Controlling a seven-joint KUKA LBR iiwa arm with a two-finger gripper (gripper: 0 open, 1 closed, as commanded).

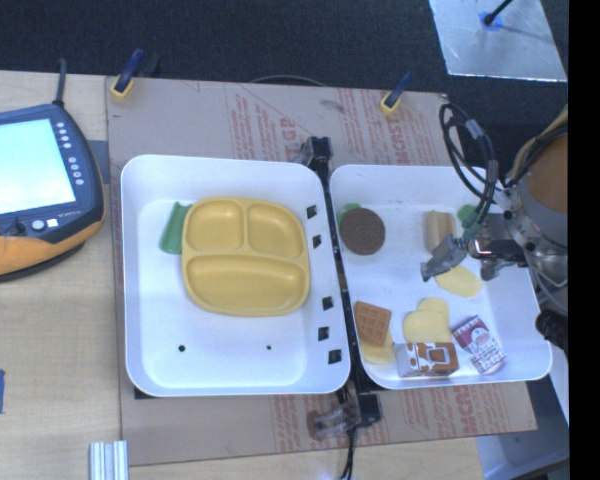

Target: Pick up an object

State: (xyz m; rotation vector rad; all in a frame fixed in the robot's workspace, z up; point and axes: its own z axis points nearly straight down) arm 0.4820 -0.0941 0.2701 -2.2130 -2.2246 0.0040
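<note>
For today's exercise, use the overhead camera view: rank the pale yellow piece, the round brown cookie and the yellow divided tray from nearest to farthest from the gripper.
Measured from the gripper in the right bin:
1. Pale yellow piece, just beside and below the fingertips.
2. Round brown cookie, at the right bin's upper left, near the divider.
3. Yellow divided tray, across in the left bin.

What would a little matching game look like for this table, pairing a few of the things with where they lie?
Things:
1. yellow divided plate
2. round brown cookie
3. red and white packet
4. handheld screen

Places:
A. right bin, near front corner
B. outside the bins, on the bench at the left
C. left bin
D. right bin, by the divider at the back

Pairs: 1-C, 2-D, 3-A, 4-B
</note>
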